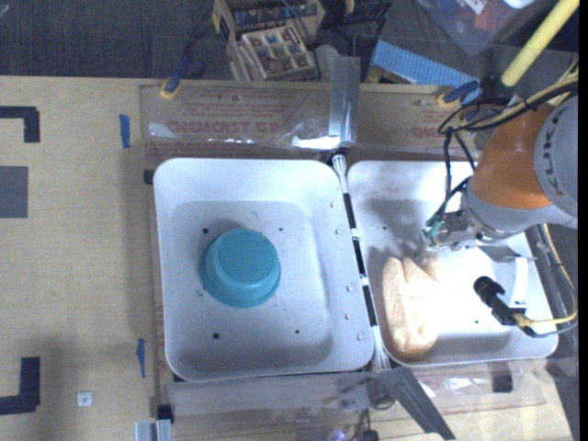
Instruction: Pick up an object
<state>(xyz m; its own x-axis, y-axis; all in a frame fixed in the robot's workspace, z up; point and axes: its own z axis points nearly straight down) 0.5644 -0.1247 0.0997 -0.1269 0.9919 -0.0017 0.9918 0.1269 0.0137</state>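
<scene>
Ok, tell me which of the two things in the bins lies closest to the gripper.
The tan sponge-like piece in the right bin, just below the gripper. The teal bowl sits apart in the left bin.

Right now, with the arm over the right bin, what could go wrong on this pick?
1. The gripper sits at the top end of the tan loaf-shaped object, not over its middle, so a grasp there may slip or tip it.
2. That object lies against the right bin's left wall, leaving little room on that side.
3. The blue bowl is in the other bin, away from the gripper.
</scene>
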